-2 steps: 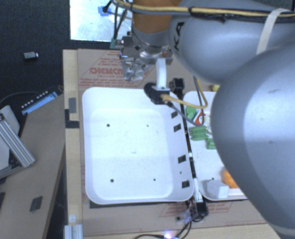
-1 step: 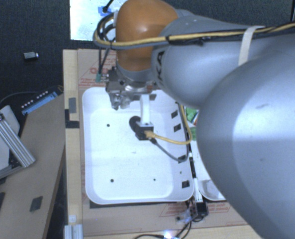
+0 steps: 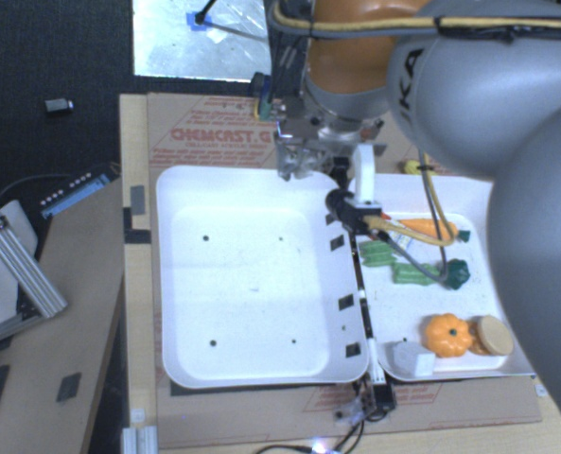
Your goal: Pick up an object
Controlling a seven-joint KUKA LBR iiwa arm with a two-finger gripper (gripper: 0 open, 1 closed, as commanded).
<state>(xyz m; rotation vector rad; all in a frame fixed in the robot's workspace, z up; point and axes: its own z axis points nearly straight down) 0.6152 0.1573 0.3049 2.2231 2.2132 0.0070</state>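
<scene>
My gripper (image 3: 296, 162) hangs over the far rim of the left bin (image 3: 176, 282), near the divider between the two bins. I see nothing between its tips. The right bin (image 3: 483, 206) holds the objects. An orange carrot (image 3: 420, 227) lies at its far side, partly behind a yellow cable. Below it lie a light green piece (image 3: 379, 253), a green bean-like piece (image 3: 414, 274) and a dark green chunk (image 3: 458, 272). Nearer the front sit an orange pumpkin (image 3: 447, 336), a tan round disc (image 3: 494, 335) and a pale grey block (image 3: 409, 358).
The grey arm (image 3: 507, 112) looms over the right bin's far and right parts and hides them. Both bins rest on a cardboard sheet (image 3: 204, 130). An aluminium rail (image 3: 20, 263) lies off the bench at the left.
</scene>
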